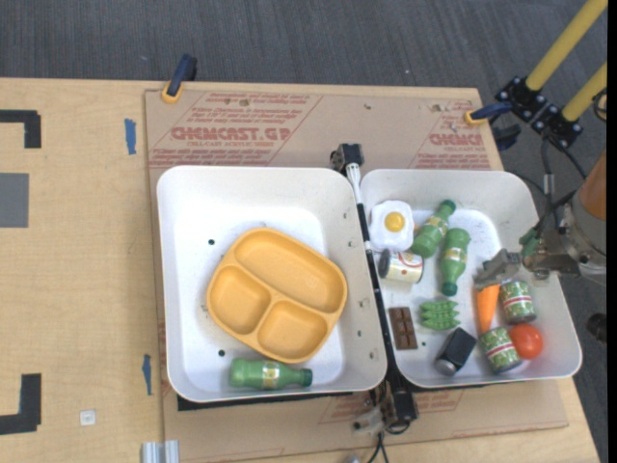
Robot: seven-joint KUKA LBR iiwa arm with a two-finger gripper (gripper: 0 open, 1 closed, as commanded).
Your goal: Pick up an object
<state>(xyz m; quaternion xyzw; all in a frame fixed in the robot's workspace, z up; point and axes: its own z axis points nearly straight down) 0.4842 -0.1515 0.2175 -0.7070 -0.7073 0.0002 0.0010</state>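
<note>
Nothing is lifted yet: the gripper (503, 266) hangs low at the right bin's (553, 363) right side, just above the carrot (487, 307), and I cannot tell whether it is parted or clamped. The carrot, a short orange cone, lies flat inside that bin beside two small cans (518, 302).

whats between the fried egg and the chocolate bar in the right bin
In the camera view, a small white can lies on its side between the fried egg and the chocolate bar, just below the egg.
</note>
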